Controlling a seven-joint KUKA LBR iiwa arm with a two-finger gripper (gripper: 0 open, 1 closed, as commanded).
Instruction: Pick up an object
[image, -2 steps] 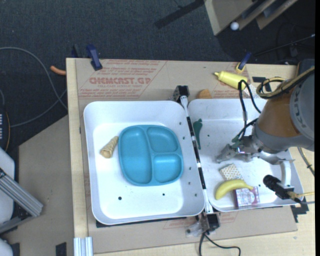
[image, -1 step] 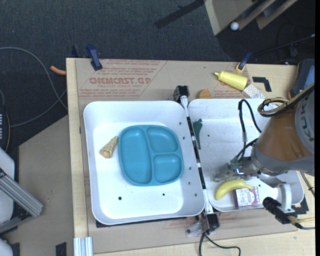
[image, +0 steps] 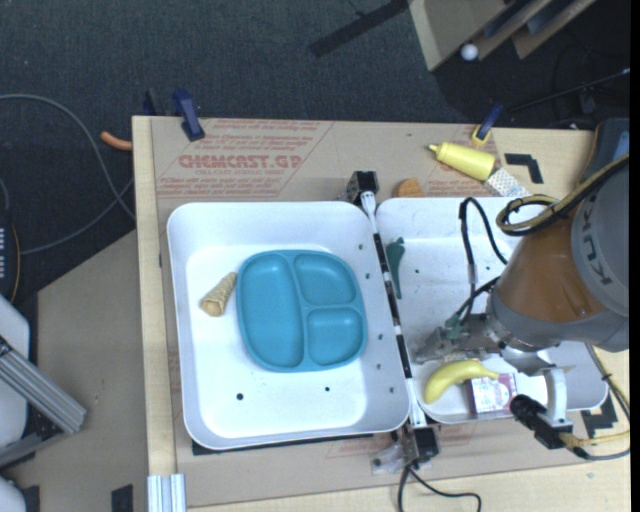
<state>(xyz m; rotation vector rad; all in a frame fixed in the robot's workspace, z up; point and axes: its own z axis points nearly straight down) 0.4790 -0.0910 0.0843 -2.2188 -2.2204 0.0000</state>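
In the left bin (image: 190, 300), a cone-shaped toy (image: 217, 293) lies near the left wall, its long axis slanting toward the bin's far right. Just beside it, a blue divided plate (image: 300, 308) fills the middle of that bin. In the right bin (image: 430, 225), a dark green item (image: 395, 262) lies against the left wall. At the near left corner of this bin lies a yellow banana (image: 457, 377), its long axis running roughly left to right with a slight curve, a small printed packet (image: 490, 395) touching its right end. The pincer (image: 452, 342) hangs just above and behind the banana, at its far side, so the banana lies toward the worktop's near edge from it. Whether the pincer stands open or closed cannot be told; nothing is seen between its tips.
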